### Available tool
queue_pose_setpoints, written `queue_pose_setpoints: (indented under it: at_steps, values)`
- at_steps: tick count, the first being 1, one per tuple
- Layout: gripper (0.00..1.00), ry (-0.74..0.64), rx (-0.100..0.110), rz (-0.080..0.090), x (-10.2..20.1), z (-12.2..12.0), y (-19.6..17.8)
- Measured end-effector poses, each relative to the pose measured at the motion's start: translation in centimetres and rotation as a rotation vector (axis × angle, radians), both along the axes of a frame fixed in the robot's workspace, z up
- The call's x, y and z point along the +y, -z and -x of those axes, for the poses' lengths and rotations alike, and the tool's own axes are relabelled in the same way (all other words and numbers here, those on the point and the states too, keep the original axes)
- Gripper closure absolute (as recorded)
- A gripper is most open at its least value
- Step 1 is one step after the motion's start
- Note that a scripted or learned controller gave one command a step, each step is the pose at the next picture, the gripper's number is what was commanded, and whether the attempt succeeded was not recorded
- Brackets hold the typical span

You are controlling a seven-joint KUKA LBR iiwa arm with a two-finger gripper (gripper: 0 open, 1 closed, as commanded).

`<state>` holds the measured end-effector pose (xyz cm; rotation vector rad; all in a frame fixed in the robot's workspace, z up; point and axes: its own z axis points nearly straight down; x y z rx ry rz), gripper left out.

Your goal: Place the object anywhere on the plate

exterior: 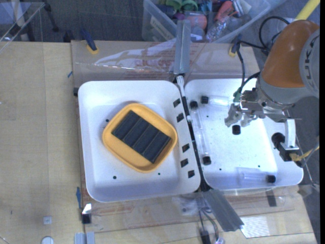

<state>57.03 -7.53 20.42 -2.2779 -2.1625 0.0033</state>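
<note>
The yellow plate point(139, 137) with a dark grey ribbed centre lies in the left bin point(96, 177), slightly left of its middle. My gripper point(238, 118) hangs over the upper middle of the right bin point(254, 156), well to the right of the plate. A small black piece point(236, 129) sits directly under the gripper's tip; I cannot tell whether it is a loose object or part of the gripper. A clear tube-like item point(250, 176) lies near the right bin's front edge.
Small black studs point(206, 160) dot the right bin's floor, and black clips point(185, 148) line the divider between the bins. A clear tub of colourful items point(203, 6) stands behind the bins. The arm's orange band point(292, 55) is at the right.
</note>
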Motion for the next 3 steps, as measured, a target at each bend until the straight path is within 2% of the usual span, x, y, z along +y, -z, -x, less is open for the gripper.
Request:
queue_pose_setpoints:
  at_steps: [1, 2, 3]
  values:
    - [1.00, -0.146, -0.004, 0.000, 6.3, -3.2, 2.0]
    - [1.00, -0.297, 0.003, -0.002, 13.5, -1.0, 2.0]
    - [0.00, -0.296, 0.002, -0.002, 13.5, -1.0, 2.0]
